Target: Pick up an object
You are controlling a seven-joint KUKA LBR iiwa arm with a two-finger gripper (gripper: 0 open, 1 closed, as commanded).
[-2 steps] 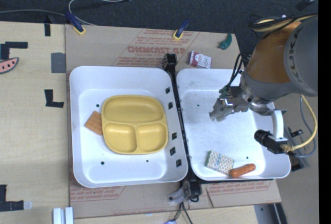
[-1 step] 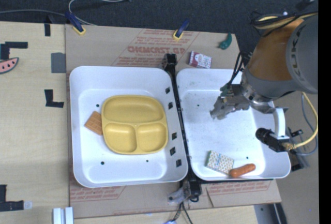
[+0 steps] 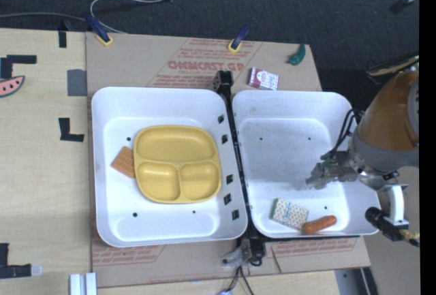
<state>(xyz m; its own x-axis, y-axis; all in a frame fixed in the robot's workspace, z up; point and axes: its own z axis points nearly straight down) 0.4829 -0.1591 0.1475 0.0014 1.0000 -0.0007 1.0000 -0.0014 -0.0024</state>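
My gripper (image 3: 323,176) hangs low in the right bin (image 3: 286,110), near its right side, over bare white floor. A small patterned packet (image 3: 289,213) lies just below and left of it, near the bin's front wall. An orange sausage-shaped object (image 3: 319,224) rests beside the packet, to its right. Neither one touches the gripper. In the left bin (image 3: 109,219) sits a yellow divided plate (image 3: 178,163), with a tan cracker-like piece (image 3: 123,162) tucked against its left edge.
A black hinge strip (image 3: 231,164) separates the two bins. On the cardboard behind them lie a small red and white packet (image 3: 263,78) and a teal object (image 3: 297,54). Two yellow clamps (image 3: 238,41) hold the cardboard's far edge.
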